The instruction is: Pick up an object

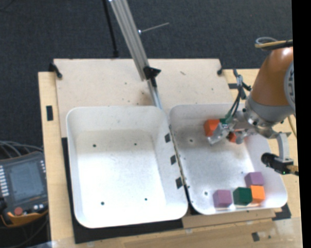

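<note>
Toward two o'clock in the right bin [196, 119], the gripper [221, 136] touches an orange block [211, 126]; finger state unclear. Centre over it before closing.

Even, soft overhead light; white bins [121, 163] bright, whole frame slightly blurred

Arm [270, 98]: broad orange band, grey wrist section below it. Thin green and dark cables [236, 104] run along the wrist. Gripper [221, 133] is small, metallic grey, with a black bracket alongside.
</note>
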Robot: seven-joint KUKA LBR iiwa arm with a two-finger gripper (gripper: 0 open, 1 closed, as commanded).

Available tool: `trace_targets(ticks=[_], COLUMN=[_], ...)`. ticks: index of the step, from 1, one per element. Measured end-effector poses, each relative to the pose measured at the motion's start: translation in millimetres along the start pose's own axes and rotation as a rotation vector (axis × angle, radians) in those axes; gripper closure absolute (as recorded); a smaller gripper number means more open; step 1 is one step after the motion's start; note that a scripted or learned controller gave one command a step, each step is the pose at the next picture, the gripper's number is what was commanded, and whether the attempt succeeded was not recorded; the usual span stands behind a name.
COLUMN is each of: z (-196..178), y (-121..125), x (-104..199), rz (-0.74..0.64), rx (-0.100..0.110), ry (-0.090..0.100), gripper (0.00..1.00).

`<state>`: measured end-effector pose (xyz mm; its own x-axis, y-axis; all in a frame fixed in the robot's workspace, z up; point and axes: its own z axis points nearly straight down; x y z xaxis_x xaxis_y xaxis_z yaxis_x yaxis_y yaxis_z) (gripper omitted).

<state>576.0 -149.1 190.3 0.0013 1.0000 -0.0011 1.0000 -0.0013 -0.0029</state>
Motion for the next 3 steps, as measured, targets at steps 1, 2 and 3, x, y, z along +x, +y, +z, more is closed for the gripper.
trace_targets(ticks=[1, 2, 3], z=[63, 93, 81], y=[2, 3, 4], x=[-3, -5, -6], rz=[0.001, 0.001, 0.008], rx=[0.002, -0.005, -0.011], ry=[0.0, -0.001, -0.002], gripper=[0.0, 0.0, 1.0])
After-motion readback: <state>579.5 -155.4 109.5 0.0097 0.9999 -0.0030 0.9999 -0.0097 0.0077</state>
